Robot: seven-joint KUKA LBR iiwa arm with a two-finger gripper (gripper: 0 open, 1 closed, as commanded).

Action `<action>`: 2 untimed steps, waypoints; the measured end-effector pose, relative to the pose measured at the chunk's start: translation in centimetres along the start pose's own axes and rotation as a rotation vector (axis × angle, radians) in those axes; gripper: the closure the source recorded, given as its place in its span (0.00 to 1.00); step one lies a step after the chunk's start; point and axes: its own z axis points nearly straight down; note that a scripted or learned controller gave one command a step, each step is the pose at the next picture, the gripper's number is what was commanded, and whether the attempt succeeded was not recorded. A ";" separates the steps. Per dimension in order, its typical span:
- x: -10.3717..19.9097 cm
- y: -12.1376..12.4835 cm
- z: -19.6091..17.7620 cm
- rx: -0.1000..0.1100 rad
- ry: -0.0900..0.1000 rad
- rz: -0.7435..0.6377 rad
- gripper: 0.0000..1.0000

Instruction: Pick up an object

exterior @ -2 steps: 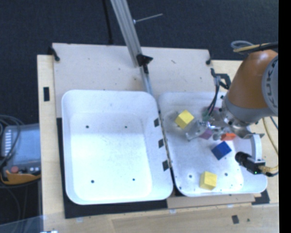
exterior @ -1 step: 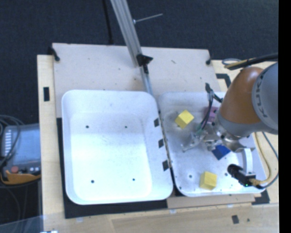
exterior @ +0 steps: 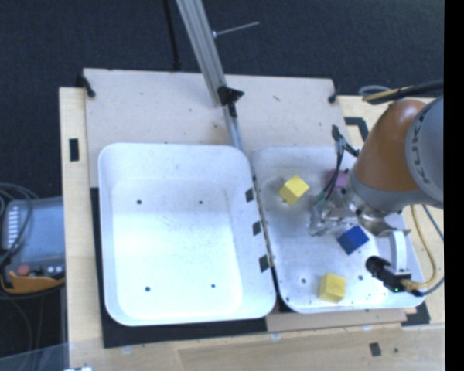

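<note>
No legible writing anywhere. Gripper (exterior: 325, 224) low inside the right bin (exterior: 294, 288); finger state cannot be told. Blue block (exterior: 353, 239) just beside the gripper. Yellow cube (exterior: 295, 189) near the bin's left wall; second yellow cube (exterior: 332, 287) near its front rim.

Bright, perhaps slightly soft focus

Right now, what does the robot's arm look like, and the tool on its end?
The arm is grey and rounded, with a broad orange band above the wrist. Dark and green cables run down to the tool, a small metallic grey piece at its end.
</note>
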 end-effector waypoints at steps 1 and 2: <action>-0.1 -0.1 -4.4 -0.001 0.000 -0.006 1.00; -0.7 -0.1 -10.7 -0.004 -0.001 -0.015 1.00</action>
